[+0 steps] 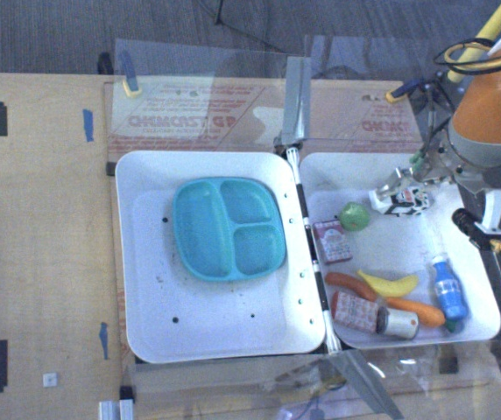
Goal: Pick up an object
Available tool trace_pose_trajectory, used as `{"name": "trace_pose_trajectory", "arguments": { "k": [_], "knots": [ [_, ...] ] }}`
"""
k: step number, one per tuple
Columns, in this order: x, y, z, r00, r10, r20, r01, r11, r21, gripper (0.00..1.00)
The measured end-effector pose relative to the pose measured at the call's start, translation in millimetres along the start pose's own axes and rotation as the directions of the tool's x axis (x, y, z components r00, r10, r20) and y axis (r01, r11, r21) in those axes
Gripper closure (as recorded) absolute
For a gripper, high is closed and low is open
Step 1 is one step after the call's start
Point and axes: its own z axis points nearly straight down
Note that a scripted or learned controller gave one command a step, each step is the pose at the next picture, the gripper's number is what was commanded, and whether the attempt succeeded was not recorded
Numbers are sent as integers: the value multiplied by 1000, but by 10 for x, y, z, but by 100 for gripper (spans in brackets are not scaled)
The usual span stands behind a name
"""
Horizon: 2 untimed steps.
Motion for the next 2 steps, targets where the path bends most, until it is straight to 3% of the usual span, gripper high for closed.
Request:
{"name": "trace_pose_trajectory", "arguments": {
  "k": [1,2],
  "knots": [
    [-13,35,-156,1000,0,5,0,1000,-9,100],
    [53,-104,-1085,981,195,0,-195,980,48,100]
  ]
}}
